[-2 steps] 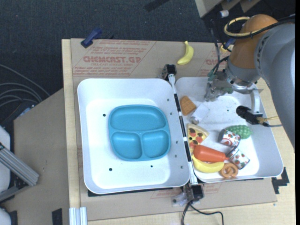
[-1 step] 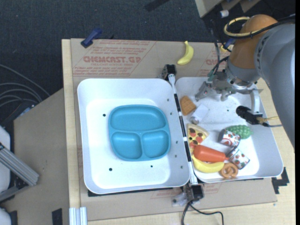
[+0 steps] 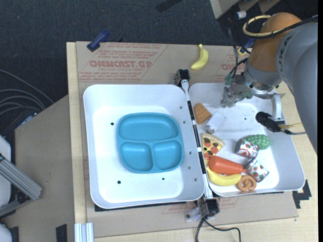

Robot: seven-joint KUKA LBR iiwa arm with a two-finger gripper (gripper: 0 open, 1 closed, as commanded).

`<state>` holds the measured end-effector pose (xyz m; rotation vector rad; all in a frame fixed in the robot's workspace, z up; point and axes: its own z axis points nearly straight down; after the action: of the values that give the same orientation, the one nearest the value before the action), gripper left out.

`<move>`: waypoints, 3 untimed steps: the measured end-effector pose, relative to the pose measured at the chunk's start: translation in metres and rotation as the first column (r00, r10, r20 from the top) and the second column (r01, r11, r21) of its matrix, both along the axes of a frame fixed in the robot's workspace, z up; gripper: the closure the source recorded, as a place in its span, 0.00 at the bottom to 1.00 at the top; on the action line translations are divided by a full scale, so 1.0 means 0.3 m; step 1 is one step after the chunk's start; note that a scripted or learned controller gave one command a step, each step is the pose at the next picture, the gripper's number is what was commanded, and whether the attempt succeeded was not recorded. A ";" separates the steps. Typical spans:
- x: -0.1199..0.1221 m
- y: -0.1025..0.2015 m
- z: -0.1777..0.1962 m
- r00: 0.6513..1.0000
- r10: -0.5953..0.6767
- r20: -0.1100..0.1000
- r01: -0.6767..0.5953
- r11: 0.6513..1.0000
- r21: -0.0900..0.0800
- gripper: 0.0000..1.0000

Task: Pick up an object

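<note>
My gripper (image 3: 229, 99) hangs low over the far left part of the right bin (image 3: 288, 158), above bare white floor. A brown slice of toast (image 3: 202, 113) lies just left of it, by the bin's left wall. Nearer the front sit a pizza slice (image 3: 212, 145), an orange-red carrot (image 3: 226, 164), a yellow banana (image 3: 224, 178), a pretzel (image 3: 247, 184), two small printed cans (image 3: 247, 148) (image 3: 258, 171) and a green bunch (image 3: 259, 140). None of them touches the gripper.
The left bin (image 3: 98, 135) holds a blue divided plate (image 3: 150, 141). A second yellow banana (image 3: 200, 58) lies on the board behind the bins, and a blue item (image 3: 97, 41) rests at the board's far left corner. The arm fills the upper right.
</note>
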<state>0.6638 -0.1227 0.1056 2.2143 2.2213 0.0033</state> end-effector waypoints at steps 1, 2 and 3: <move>0.000 0.000 -0.001 1.000 0.000 -0.001 0.000 1.000 0.000 0.00; 0.002 0.001 0.034 1.000 0.001 0.002 -0.001 1.000 -0.001 1.00; 0.001 0.001 0.033 1.000 0.001 0.001 -0.001 1.000 -0.001 0.00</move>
<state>0.6642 -0.1224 0.1157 2.2124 2.2209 0.0033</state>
